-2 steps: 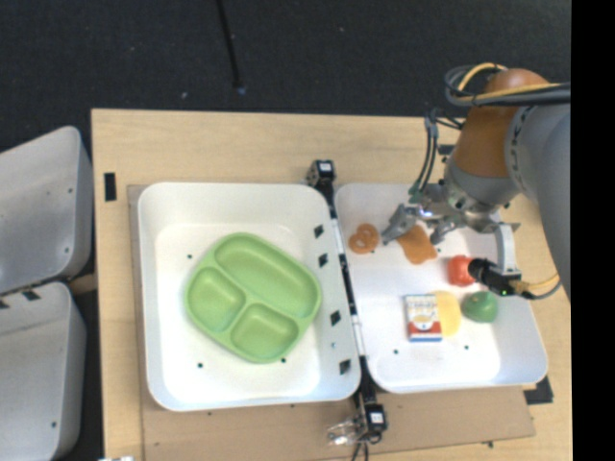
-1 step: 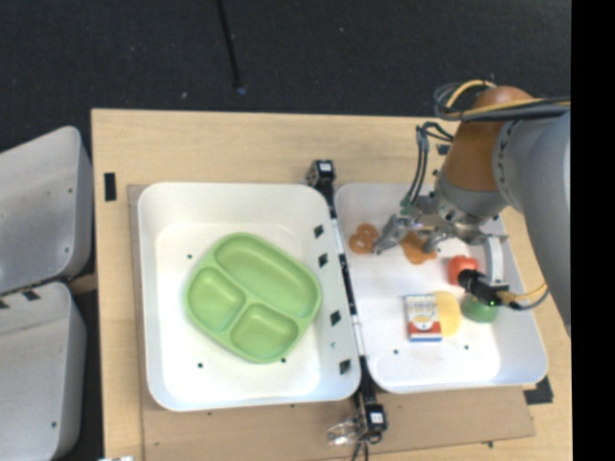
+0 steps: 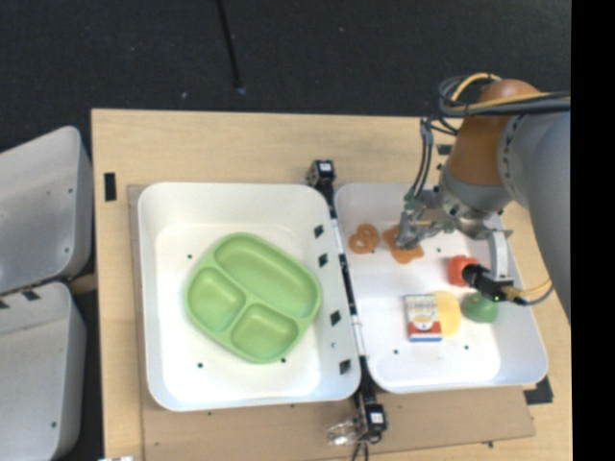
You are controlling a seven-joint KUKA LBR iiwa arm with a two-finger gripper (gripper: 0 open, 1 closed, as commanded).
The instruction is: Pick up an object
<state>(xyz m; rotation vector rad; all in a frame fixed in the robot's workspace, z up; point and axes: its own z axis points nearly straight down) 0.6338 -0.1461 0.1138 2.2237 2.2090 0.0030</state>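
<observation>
Camera view, slanted from above: two shallow white bins side by side on a wooden bench.

Left bin [image 3: 154, 373]: one green divided plate [image 3: 252, 298], three compartments, lying flat near the middle.

Right bin [image 3: 519, 358]: five small items. Pretzel-shaped toy [image 3: 362, 239], tan, far left part of the bin. Orange toy piece [image 3: 405, 252], just right of the pretzel, directly under the gripper [image 3: 413, 229]. Red toy [image 3: 459, 268] to the right, partly behind a black fitting on the arm. Small printed box [image 3: 422, 317], white and red, toward the near side, touching a yellow piece [image 3: 449, 310]. Green rounded piece [image 3: 479, 308] just right of the yellow one.

Arm: grey with orange band, reaching in from the right, wrist pointing down over the far part of the right bin. Gripper state: cannot be judged; tip too small and dark against the orange piece.

Handling note, by judgement: the orange piece looks like light, rigid play food, likely smooth and a little slippery, not fragile. Best taken across its narrow width, low and near the middle, so it does not squirt sideways toward the pretzel.
</observation>
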